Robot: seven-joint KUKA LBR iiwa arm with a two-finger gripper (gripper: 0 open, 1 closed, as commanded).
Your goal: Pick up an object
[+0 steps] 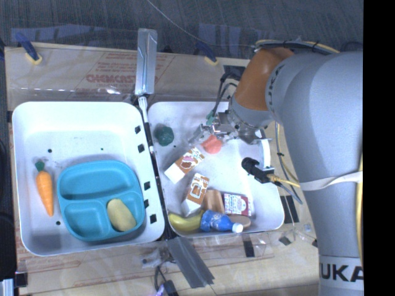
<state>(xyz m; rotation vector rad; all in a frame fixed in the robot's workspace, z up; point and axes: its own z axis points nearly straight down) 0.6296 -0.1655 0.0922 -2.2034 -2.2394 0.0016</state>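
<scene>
Grey arm with orange band reaches into right white bin point(271, 217) from right of frame. Two-finger gripper point(217, 131) low at frame centre, right over small red-orange rounded object point(212, 145), apparently touching. Jaw opening: cannot tell. No lift visible; object sits on bin floor. Judgement: approach done; secure grasp and lift left.

Two white bins sit side by side: the left bin point(24, 165) and the right bin point(271, 211). The left one carries three things: one blue divided tray point(92, 187), one carrot point(44, 189) and one yellow potato point(121, 214). The right one carries one dark green ball point(164, 134), one reddish round thing point(213, 144), three small cartons point(188, 161) point(197, 189) point(236, 203), one banana point(182, 222) and one blue bottle point(217, 222).
</scene>
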